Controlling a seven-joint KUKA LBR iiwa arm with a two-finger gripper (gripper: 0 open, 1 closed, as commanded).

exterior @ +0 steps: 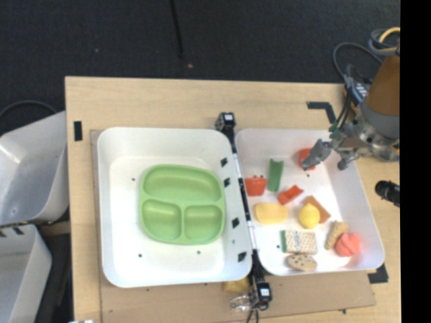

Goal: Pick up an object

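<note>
Pincer [331, 155] over right bin [363, 200] | red piece [307, 157] touching its left finger

Robotics lab test cell, not home or kitchen. Evidence: plywood counter [202, 93] on dark carpeted floor [101, 25]; two shallow white bins [108, 180] [357, 200] clipped side by side; grey industrial arm with orange band [385, 89] and exposed cables [353, 52] at right; thin black cable [176, 25] across floor; toy plastic food [300, 214] and green divided plate [182, 204] as test props; white plastic containers [30, 173] beside counter.
</note>
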